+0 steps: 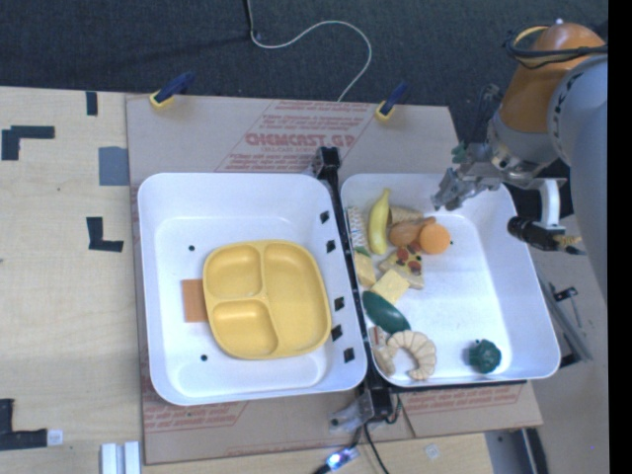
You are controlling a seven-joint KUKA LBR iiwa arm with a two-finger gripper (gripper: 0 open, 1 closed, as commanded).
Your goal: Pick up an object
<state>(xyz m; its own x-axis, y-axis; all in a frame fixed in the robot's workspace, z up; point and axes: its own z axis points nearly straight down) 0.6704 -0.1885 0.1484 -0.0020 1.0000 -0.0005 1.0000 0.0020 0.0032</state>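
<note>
Banana [379, 222] upright lengthwise, gripper [446, 197] beside

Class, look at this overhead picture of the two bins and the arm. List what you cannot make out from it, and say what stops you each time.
1. The gripper, camera view: too small and blurred against the right bin's rim to judge its opening.
2. The orange-brown card: partly covered by the yellow divided plate.
3. The small red bits: too small to identify.
4. The pale item under the shrimp: mostly covered by it.
</note>
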